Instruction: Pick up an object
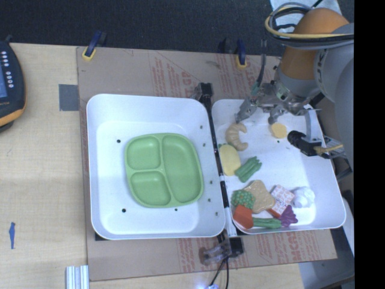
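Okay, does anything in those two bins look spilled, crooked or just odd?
Nothing looks spilled or damaged. The green divided plate sits slightly askew in the left bin. In the right bin, the toy foods are jumbled toward its near-left corner, the carrot and cracker overlapping. The gripper hovers by the croissant.

On my feed the tabletop (42, 179) carried a brown cardboard sheet (150, 65), clamped along its far edge, with two white bins (96, 161) side by side on it. A black-and-orange pendant (9, 83) lay at the tabletop's left edge.
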Available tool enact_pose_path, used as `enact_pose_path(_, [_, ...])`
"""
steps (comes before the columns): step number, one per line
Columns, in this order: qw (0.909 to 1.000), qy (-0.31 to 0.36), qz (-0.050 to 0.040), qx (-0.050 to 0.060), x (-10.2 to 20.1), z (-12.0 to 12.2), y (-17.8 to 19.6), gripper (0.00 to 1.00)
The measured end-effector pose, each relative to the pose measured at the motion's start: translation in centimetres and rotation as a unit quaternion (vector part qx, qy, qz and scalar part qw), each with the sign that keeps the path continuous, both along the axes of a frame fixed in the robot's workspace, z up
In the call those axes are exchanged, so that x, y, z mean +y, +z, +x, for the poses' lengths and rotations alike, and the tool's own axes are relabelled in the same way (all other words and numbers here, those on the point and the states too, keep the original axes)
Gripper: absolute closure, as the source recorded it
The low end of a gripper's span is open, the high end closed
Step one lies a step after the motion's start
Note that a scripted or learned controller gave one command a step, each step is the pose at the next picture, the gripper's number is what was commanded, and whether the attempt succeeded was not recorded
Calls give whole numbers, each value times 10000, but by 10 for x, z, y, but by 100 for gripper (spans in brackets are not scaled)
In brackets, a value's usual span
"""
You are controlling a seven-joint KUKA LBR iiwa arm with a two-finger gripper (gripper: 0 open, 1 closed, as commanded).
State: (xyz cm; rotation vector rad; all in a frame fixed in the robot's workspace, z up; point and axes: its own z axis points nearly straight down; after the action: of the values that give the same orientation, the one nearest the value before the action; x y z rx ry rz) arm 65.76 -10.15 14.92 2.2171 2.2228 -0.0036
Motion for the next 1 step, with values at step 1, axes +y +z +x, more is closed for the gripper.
enact_pose_path(1, [10000,17,10,32,9,-2,-42,0])
